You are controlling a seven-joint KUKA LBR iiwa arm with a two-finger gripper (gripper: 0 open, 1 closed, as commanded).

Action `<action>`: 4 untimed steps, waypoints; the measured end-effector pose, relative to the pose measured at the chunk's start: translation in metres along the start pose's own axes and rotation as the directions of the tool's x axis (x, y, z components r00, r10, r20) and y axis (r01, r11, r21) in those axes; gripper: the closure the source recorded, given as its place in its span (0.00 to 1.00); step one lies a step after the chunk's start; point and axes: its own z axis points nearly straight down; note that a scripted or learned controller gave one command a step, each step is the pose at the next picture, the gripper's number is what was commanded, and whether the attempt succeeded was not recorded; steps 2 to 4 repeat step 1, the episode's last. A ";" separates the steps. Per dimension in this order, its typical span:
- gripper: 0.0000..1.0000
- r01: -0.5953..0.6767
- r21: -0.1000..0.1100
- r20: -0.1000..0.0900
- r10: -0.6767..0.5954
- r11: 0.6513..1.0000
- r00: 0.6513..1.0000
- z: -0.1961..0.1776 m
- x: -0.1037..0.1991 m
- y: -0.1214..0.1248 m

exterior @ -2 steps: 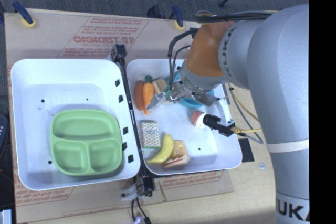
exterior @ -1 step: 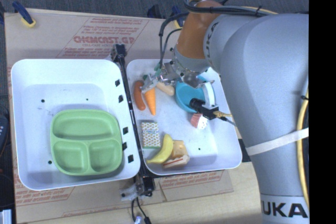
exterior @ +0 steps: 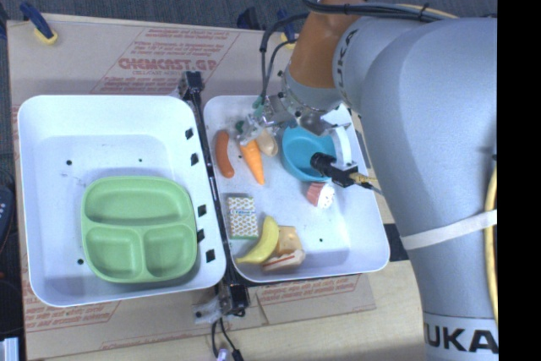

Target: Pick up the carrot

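The carrot (exterior: pixel 253 161) lay just below and slightly left of the end effector (exterior: pixel 259 124), its thick top nearest the tool and its long axis running down the right bin (exterior: pixel 359 243); whether the end effector was spread could not be told.

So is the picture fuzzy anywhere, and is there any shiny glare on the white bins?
In the camera view the whole picture is a little soft, so the small toys near the carrot blur together. The right bin is bright white along its rim, without a sharp glare spot. The arm casts a soft shadow beside the blue bowl.
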 end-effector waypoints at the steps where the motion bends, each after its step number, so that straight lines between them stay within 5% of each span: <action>1: 1.00 -0.264 0.003 -0.004 0.264 0.965 0.965 -0.082 0.069 0.000; 4: 1.00 -0.264 0.003 -0.004 0.264 0.965 0.965 -0.082 0.069 0.000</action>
